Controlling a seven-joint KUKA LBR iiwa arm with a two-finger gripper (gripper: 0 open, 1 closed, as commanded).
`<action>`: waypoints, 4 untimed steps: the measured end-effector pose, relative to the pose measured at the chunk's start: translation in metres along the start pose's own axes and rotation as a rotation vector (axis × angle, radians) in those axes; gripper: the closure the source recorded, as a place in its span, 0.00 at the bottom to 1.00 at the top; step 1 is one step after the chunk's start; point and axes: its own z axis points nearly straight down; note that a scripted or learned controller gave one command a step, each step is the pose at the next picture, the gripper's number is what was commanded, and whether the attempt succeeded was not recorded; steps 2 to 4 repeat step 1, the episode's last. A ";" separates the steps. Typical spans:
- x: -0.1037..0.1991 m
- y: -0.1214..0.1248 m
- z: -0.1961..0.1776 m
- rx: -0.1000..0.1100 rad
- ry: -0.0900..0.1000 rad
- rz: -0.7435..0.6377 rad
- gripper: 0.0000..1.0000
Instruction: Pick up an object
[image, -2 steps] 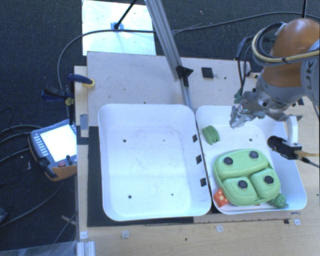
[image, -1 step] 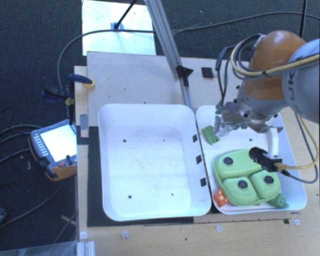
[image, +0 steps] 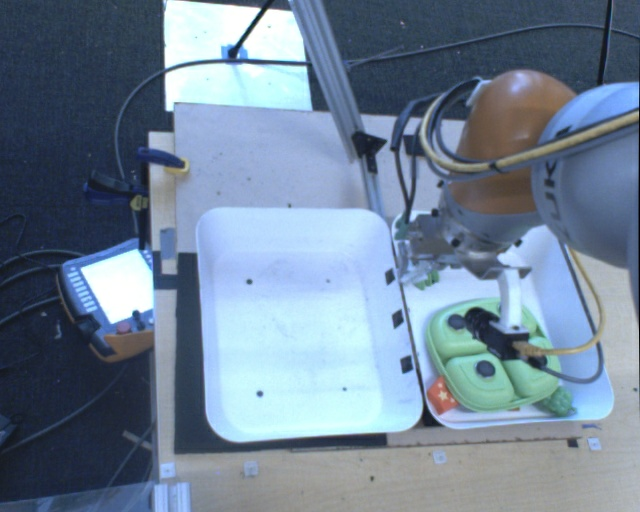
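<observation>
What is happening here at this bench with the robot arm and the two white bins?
A grey arm with an orange band reaches in over the right bin to pick up an object. Its gripper hangs near that bin's left wall. A green toy with black dots, a small orange piece and a small green piece lie in that bin. I cannot see anything held yet.

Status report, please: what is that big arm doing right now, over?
Gripper over right bin's far left corner; grip unreadable. Green toy and orange star piece lie in that bin. Arm hides part of it.
</observation>
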 end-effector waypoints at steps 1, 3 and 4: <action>0.041 -0.014 0.011 0.000 -0.001 0.002 1.00; 0.041 -0.014 0.011 0.000 -0.001 0.002 1.00; 0.041 -0.014 0.011 0.000 -0.001 0.002 1.00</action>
